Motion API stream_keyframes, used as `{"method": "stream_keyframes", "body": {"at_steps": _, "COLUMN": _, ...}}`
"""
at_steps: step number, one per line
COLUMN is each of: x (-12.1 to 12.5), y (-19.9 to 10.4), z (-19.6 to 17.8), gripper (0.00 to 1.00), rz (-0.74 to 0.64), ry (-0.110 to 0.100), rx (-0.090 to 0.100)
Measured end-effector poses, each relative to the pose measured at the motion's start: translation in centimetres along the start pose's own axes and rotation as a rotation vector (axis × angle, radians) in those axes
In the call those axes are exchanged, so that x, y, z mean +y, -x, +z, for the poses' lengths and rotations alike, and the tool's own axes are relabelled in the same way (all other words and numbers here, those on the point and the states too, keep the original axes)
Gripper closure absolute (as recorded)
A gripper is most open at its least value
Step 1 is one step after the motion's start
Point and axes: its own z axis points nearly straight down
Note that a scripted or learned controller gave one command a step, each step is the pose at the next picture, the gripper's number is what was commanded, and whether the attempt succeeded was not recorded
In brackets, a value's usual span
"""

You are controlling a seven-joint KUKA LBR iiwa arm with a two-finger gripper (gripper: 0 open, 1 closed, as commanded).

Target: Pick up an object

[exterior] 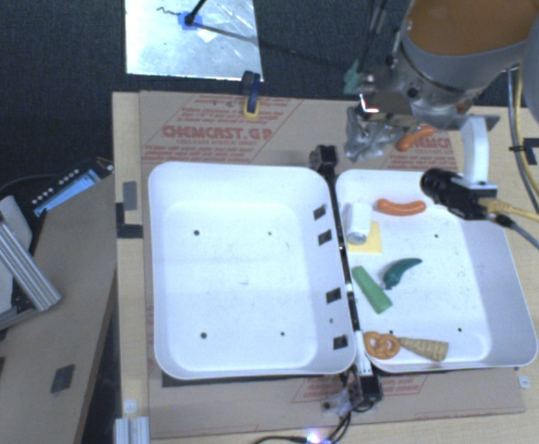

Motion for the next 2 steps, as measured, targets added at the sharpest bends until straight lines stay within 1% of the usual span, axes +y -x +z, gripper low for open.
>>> {"method": "stream_keyframes", "body": {"at_steps": 1, "x": 4.9, "y": 1.8, "z": -9.5, "gripper": 1.0, "rz": 0.009, "ry": 0.003, "rx": -0.004}}
{"method": "stream_keyframes", "body": {"at_steps": 2, "x": 10.5, "y": 4.8, "z": -10.7, "gripper": 1.0, "rz": 0.016, "ry": -0.006, "rx": -0.007}}
